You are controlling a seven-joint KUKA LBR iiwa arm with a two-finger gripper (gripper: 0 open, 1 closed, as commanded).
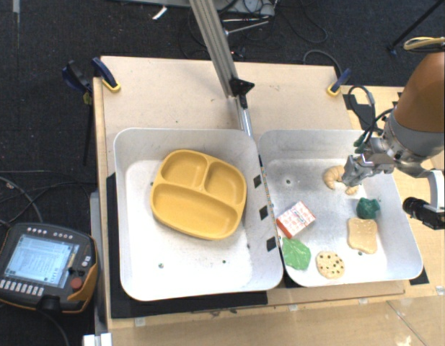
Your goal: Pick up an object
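The right bin (309, 157) holds several small items: a tan lump (332, 176) near its back, a dark green piece (368, 207), a beige toast-like slab (363, 234), a chocolate-chip cookie (329, 264), a bright green leaf-like piece (296, 254) and a red-and-white packet (296, 218). My gripper (354, 176) hangs low over the back of this bin, right beside the tan lump and over a second tan bit (351, 189). Whether anything sits between its tips I cannot make out.
The left bin (135, 193) carries a yellow divided plate (198, 193). A slanted metal pole (216, 38) crosses above the seam between the bins. A teach pendant (42, 265) lies off the bench at lower left. Clamps grip the bench's back corners.
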